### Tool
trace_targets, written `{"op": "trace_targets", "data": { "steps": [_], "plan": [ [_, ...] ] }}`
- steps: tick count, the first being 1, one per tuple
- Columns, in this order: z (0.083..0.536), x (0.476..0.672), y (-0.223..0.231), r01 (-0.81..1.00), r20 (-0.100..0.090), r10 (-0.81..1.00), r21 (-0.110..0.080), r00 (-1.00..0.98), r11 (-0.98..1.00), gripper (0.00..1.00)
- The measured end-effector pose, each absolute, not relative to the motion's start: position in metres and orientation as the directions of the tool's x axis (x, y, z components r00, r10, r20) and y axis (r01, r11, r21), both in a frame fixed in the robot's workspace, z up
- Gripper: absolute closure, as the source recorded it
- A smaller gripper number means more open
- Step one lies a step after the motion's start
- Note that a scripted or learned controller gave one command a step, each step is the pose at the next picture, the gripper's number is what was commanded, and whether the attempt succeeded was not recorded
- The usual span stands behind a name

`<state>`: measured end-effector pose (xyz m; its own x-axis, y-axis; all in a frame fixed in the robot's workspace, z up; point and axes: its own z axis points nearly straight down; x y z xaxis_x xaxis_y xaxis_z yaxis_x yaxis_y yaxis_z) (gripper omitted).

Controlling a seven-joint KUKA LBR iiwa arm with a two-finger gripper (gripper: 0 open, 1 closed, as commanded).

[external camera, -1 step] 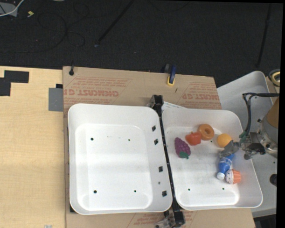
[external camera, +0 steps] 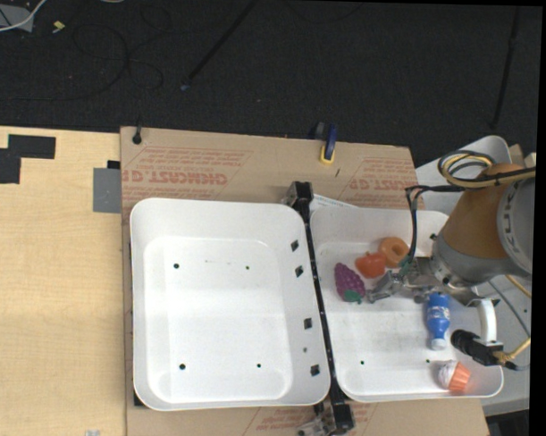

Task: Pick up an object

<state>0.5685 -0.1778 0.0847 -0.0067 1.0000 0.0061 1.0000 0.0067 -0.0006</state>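
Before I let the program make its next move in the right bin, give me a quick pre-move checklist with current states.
1. Gripper is inside the right bin, low among the objects: ok.
2. Target within reach: purple grape bunch and orange-red toy lie right beside the gripper: ok.
3. Object secured in gripper: cannot tell; the view is too small to settle it.
4. Crowding: grape bunch, orange-red toy and orange ring sit bunched together, so a clean single pick is doubtful: not ok.
5. Blue bottle lies close under the arm: cannot tell if it will be brushed.
6. Left bin sits flat beside the right one: ok.
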Motion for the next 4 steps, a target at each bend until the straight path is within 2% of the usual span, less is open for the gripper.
{"op": "trace_targets", "data": {
  "steps": [1, 2, 3, 4],
  "plan": [
    [0.087, 0.646, -0.097, 1.000, 0.005, 1.000, 0.000, -0.009, 0.009, 0.00],
    [0.087, 0.620, -0.116, 1.000, 0.000, 1.000, -0.006, 0.001, -0.001, 0.00],
    [0.087, 0.598, -0.154, 1.000, -0.001, 1.000, -0.005, 0.003, -0.003, 0.00],
    [0.088, 0.552, -0.119, 1.000, -0.004, 1.000, -0.003, 0.006, -0.006, 0.00]
  ]
}}
